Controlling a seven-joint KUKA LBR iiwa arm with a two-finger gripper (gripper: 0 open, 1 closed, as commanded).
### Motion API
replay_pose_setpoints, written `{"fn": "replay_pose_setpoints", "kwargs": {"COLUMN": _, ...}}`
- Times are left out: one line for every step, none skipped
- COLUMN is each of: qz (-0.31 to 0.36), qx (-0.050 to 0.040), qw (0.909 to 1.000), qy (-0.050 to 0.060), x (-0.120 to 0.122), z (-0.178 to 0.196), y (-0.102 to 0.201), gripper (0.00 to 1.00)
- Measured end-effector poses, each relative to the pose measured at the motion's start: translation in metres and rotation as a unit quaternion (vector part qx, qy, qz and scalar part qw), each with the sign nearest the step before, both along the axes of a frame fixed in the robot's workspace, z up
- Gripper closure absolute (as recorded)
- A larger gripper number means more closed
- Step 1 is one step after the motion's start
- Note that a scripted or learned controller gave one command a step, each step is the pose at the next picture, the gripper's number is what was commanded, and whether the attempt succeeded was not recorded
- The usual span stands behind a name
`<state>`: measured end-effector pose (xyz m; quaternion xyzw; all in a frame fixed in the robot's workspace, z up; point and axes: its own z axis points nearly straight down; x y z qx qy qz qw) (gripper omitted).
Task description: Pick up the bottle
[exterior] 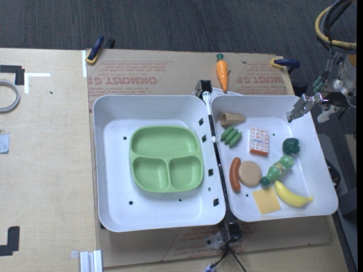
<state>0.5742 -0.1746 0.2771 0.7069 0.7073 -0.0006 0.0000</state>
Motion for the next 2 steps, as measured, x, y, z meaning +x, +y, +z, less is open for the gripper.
{"fn": "replay_pose_setpoints", "kwargs": {"qz": 0.001, "qx": -0.0007, "qw": 1.0, "qy": 0.0, "x": 0.001, "z": 0.009, "y": 0.0, "gripper": 1.0}}
{"fn": "replay_pose_setpoints", "kwargs": {"qz": 0.02, "qx": 0.0, "qw": 0.9998, "qy": 0.0, "x": -0.061, "z": 0.039, "y": -0.048, "gripper": 1.0}}
